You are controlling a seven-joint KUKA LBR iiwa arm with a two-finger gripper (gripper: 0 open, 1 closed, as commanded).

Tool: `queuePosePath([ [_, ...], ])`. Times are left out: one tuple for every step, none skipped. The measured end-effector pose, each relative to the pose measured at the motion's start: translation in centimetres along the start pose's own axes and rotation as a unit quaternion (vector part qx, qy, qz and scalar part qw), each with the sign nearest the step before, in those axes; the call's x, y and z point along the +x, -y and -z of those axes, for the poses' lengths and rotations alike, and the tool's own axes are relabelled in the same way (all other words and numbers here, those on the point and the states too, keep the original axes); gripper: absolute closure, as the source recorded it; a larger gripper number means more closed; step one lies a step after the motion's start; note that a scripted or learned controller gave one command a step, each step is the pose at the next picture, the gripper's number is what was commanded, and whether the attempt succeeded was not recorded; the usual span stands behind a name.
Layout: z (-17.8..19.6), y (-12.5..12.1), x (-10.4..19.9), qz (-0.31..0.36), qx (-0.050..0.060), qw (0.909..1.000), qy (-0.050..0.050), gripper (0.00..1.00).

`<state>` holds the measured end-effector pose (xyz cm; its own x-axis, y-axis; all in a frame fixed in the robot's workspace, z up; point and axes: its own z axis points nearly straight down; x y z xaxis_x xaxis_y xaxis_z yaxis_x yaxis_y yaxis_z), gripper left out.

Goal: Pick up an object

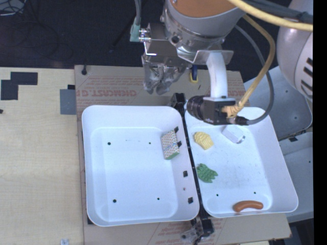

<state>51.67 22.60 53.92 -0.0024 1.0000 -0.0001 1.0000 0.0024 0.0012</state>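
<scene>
The gripper hung above the far edge of the bench, beyond the rim of the left bin, its grey parts blurred into one smear. Nothing was seen held there, and the blur was too heavy to judge more. Above it sat the metal wrist block and the arm with its orange band, reaching in from the right, a yellow cable looping down beside it. A black cylinder, perhaps a camera, stuck out on a white bracket over the near corner of the right bin.

In the left bin lay a small speckled sponge-like block, tilted against the right wall. In the right bin a yellow ridged piece lay near the dividing edge, a green leafy piece just below it, and an orange sausage-shaped piece near the front rim, well apart from the others. A small white block lay near the bin's far side.
</scene>
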Motion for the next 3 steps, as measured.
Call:
queuePosePath([
  [-4.9,4.3,1.0,0.000,0.005,1.0000,0.002,1.00],
  [-1.1,4.0,1.7,-0.001,0.001,1.0000,0.000,1.00],
  [-0.2,1.7,1.8,-0.001,0.002,1.0000,0.001,1.00],
])
